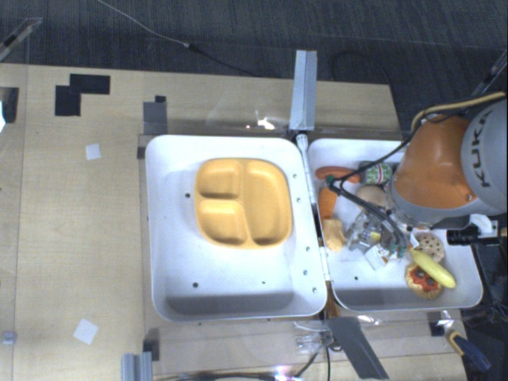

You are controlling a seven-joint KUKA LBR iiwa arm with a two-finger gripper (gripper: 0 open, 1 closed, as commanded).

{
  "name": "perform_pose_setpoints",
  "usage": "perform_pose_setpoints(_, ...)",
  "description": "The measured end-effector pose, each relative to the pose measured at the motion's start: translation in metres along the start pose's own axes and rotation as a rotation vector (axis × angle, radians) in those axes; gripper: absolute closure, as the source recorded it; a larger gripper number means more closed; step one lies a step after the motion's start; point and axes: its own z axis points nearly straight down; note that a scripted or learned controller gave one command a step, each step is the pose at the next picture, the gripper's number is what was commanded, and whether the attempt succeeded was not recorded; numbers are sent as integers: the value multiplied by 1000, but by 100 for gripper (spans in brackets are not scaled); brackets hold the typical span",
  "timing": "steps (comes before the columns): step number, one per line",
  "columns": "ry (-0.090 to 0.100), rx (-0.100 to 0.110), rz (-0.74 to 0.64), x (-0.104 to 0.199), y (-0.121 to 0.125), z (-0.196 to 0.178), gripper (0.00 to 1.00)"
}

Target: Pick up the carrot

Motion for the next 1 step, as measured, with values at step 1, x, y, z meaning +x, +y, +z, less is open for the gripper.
perform_pose_setpoints(1, -1, -1, -190, 19, -27, 10, 100)
